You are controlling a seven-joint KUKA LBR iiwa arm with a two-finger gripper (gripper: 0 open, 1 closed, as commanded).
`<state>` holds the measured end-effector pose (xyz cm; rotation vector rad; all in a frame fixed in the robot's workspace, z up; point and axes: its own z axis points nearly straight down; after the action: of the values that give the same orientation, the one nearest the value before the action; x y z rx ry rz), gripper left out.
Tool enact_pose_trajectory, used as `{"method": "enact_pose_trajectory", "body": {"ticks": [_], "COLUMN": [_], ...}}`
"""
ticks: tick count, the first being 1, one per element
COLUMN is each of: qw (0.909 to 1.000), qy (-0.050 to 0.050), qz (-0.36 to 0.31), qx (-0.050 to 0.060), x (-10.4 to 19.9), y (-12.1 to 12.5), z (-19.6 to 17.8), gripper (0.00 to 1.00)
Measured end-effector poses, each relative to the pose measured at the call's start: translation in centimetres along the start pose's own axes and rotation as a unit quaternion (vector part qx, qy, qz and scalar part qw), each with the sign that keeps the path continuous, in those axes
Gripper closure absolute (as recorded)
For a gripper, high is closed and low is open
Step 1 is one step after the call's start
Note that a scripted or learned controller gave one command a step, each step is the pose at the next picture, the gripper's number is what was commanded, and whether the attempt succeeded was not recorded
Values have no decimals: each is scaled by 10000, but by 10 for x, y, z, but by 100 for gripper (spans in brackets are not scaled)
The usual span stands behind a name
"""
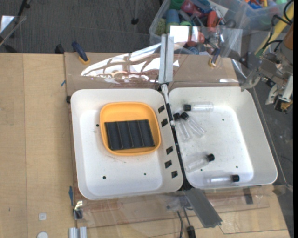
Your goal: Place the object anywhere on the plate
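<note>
1. The wooden bench [32,139] runs off the left and bottom edges; its left side lies bare and wide.
2. The left bin [88,181] and the right bin [260,153] sit side by side, touching along a central seam; a row of small black tabs [168,136] follows that seam; the right bin's outer rim lies close to the bench's edge.
3. A clear tote of coloured clutter [200,14] is cut off by the top edge; its contents are too jumbled to name; glare on a shiny sheet [125,65] behind the left bin blurs what lies there.
4. The orange plate [107,111] sits in the upper middle of the left bin; bare white floor rings it, widest toward the near rim.
5. The black ridged block [129,135] lies flat on the plate, covering most of its floor, inside its rim.
6. The gripper [279,88] hangs at the upper right, outside the right bin's far corner, partly cut off and lost among cables; I cannot tell whether it is open or closed, and nothing is seen in it.
7. Several clear tubes with black caps [198,107] lie scattered in the right bin, mostly on its left half and near rim; their clear bodies are hard to count; the bin's right half is open floor.
</note>
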<state>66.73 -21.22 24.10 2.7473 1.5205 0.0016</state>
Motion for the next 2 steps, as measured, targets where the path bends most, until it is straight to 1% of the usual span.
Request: {"method": "enact_pose_trajectory", "body": {"ticks": [1, 2], "qw": [9999, 9999], "qy": [2, -9], "qz": [137, -162], "qx": [1, 35], "x": [0, 0], "y": [0, 0], "z": [-16, -5], "gripper": [0, 0]}}
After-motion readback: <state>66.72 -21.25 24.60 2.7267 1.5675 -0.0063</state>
